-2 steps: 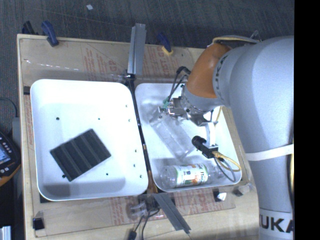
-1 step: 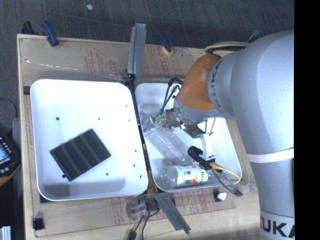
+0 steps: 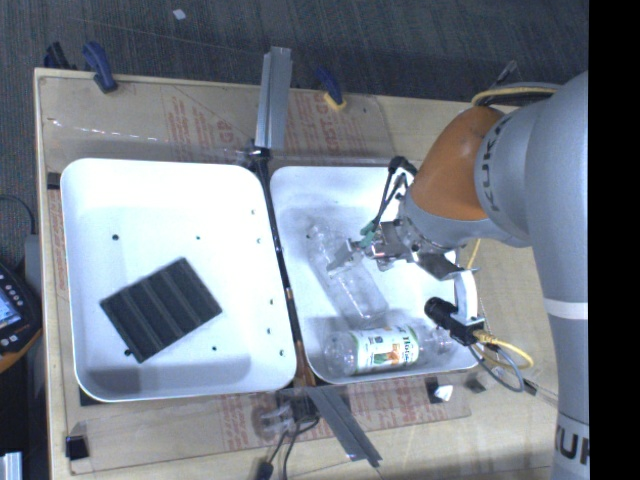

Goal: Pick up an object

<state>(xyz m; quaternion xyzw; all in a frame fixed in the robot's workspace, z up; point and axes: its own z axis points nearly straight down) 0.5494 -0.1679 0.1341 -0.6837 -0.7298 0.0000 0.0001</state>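
Observation:
My gripper [image 3: 368,247] is down in the right bin [image 3: 300,203], reaching in from the right under the orange-banded wrist. It sits at the upper right end of a clear plastic bottle [image 3: 347,276] that lies slanted on the bin floor, hard to make out against the white. A second clear bottle with a green and white label [image 3: 386,351] lies on its side along the bin's front wall, apart from the gripper. A black ribbed rectangular pad [image 3: 160,308] lies flat in the left bin [image 3: 90,183].
A metal divider bar [image 3: 271,93] runs between the bins at the back. Blue clamps [image 3: 100,68] hold the bench's far edge. Cables and a small bracket [image 3: 455,318] hang off the arm above the right bin's front right corner.

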